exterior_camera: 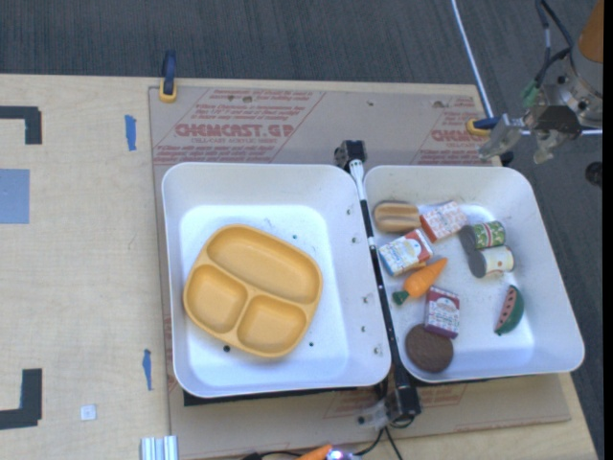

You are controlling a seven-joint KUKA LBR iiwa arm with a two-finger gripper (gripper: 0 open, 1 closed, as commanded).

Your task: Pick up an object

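Gripper [525,134] sits at the top right of your view, up above the far rim of the right bin [556,257], with the orange band of the arm just showing at the corner. You can't tell from here whether anything is in it, or how it is set; the metal parts blur together against the dark floor. Nothing from the bin shows up there with it.

Look down into that right bin and you have your pick of toy food. A hot dog [395,216] lies near the far left corner, with a small red and white packet [442,219] just beside it. Below those, a little carton [404,254] lies touching the carrot [422,281], which points down toward the divider. A green can [486,234] lies at the right of the cluster, with a dark grey piece [473,251] and a pale cylinder [499,260] close against it. A watermelon slice [509,310] rests alone near the right wall. A red box [442,311] touches the brown round cookie [429,349] at the near side.

Over in the left bin [182,286] you see a yellow divided plate [252,290], three compartments, lying flat in the middle.
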